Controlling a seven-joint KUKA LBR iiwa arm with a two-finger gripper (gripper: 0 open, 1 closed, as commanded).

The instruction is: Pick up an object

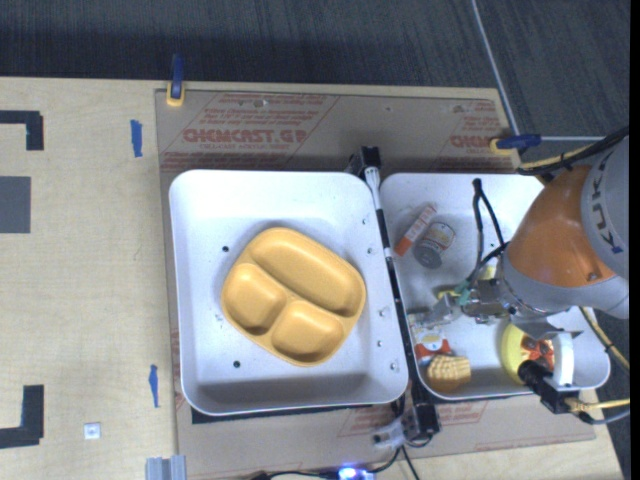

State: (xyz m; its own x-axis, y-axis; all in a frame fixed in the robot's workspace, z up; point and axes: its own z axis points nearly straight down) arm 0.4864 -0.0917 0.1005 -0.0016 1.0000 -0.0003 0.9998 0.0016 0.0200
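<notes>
Low in the right bin (pixel 400 200), hand (pixel 445 308) above corn cob (pixel 448 371), grip unclear

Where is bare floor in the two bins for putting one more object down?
In the left bin, bare strips run along every wall around the yellow tray, widest by the far wall. The right bin is crowded: the can, the corn and the arm; only its far corner beside the can is bare.

Grey arm (pixel 600 218), broad orange band (pixel 560 238) above wrist, black cable (pixel 487 218) alongside, metallic tool (pixel 450 306).
</notes>
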